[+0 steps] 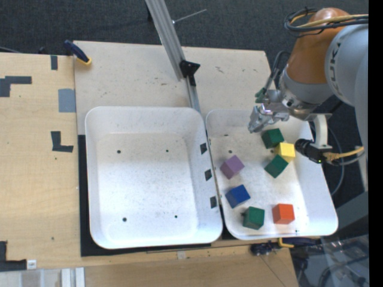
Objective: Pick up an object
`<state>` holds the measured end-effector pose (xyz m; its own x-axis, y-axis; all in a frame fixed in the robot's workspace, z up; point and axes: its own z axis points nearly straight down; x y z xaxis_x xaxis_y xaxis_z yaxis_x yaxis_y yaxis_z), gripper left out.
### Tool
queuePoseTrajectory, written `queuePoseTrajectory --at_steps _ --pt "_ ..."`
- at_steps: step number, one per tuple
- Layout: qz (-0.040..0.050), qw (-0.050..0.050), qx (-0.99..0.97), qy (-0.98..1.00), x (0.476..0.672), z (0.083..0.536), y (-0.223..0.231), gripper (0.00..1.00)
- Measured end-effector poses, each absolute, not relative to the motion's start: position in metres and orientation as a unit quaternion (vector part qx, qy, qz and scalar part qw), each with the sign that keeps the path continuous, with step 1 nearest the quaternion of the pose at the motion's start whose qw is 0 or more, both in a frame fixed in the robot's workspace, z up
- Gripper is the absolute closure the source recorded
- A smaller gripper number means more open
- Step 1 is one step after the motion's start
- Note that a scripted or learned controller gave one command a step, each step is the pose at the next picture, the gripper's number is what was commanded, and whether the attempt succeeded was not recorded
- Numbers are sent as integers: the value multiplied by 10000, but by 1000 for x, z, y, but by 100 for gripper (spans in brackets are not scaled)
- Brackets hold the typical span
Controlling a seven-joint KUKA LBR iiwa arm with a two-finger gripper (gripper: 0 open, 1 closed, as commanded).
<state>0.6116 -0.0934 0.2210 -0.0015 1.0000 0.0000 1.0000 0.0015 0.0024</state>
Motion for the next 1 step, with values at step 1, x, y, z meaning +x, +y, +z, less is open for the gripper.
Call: queuePoseTrajectory --at_steps 1 --pt "1 -9 7050 7092 626 215 -43 100"
